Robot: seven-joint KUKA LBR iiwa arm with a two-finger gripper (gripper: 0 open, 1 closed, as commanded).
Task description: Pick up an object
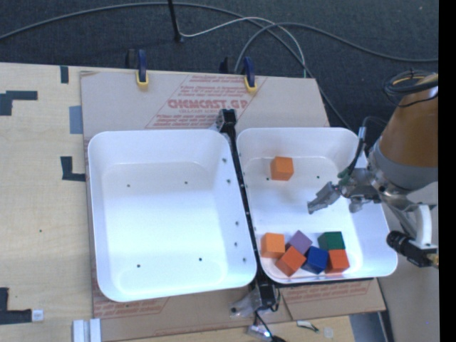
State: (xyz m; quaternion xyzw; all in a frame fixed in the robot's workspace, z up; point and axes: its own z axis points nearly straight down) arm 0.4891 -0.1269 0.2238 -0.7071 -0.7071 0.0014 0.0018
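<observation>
We log the bench first: light wood with dark tape marks, and on it a cardboard sheet printed in red, held at its far edge by two blue and yellow clamps.

On the cardboard sit two shallow white bins side by side, touching along a black divider strip. We see only small dark dots on the floor of the left bin. The right bin holds all the blocks.

The arm enters from the right, its orange band above a grey wrist. The gripper hangs over the middle of the right bin, pointing left. We see nothing between its fingers, and we cannot tell from this angle whether they are spread or closed.

Block positions, right bin:
- One orange cube stands alone in the far half, well apart from the rest and up-left of the gripper.
- A cluster lies along the near wall, below the gripper. From left: an orange block, a red-orange block touching it, a purple block just behind, a blue block, a dark green block, and a small orange block at the right end. The cluster members are packed closely, most touching their neighbours.

Grey cables trail over the dark floor beyond the bench.
</observation>
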